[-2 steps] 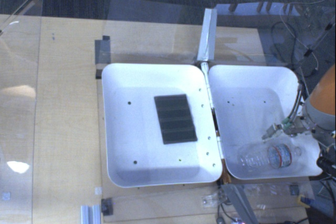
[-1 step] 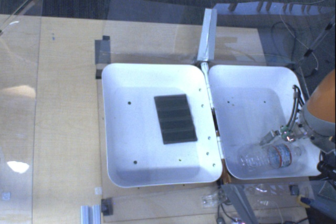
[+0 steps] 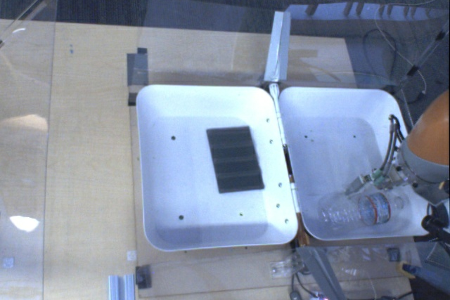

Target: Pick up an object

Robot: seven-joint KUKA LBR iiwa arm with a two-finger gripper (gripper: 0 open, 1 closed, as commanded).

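A dark ribbed rectangular pad (image 3: 235, 159) lies flat in the middle of the left bin (image 3: 158, 151). A clear plastic bottle (image 3: 358, 209) with a blue label lies on its side near the front of the right bin (image 3: 330, 116). The arm comes in from the right edge, its orange band (image 3: 430, 133) over the bin's right rim. My gripper (image 3: 369, 183) is low in the right bin, just above and behind the bottle, and nothing shows held in it.
A grey upright divider (image 3: 276, 46) stands behind the seam between the bins. Cables (image 3: 408, 46) hang at the back right. Clamps and brackets (image 3: 316, 270) sit along the bench's front edge below the right bin.
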